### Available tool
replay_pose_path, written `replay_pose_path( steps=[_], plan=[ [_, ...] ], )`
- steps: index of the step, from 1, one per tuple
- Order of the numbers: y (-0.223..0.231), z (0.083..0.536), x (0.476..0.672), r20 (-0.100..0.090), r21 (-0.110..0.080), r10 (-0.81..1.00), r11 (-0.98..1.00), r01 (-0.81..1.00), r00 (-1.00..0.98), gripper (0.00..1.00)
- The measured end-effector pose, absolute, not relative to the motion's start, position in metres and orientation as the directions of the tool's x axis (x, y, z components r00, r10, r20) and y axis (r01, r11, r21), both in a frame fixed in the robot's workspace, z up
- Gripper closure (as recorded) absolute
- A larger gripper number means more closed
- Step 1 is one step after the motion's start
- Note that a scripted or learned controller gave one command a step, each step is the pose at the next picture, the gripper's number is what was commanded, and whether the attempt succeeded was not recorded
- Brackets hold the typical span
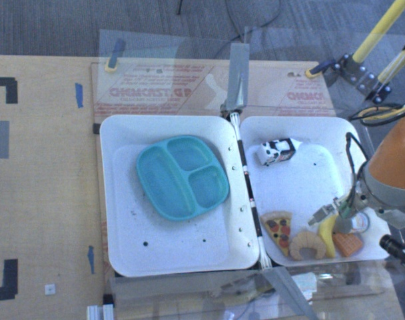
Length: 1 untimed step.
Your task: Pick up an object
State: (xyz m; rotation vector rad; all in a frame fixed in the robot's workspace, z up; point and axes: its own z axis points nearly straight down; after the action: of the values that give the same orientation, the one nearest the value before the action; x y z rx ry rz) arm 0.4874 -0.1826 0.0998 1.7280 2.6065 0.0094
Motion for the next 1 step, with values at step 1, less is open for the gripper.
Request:
replay_pose_path(
  steps=[1],
  plan=[
    [-0.1560,0.0890,0.4822,-0.011,0.008,0.907,0.420,0.907,-0.420,0.00]
  ],
)
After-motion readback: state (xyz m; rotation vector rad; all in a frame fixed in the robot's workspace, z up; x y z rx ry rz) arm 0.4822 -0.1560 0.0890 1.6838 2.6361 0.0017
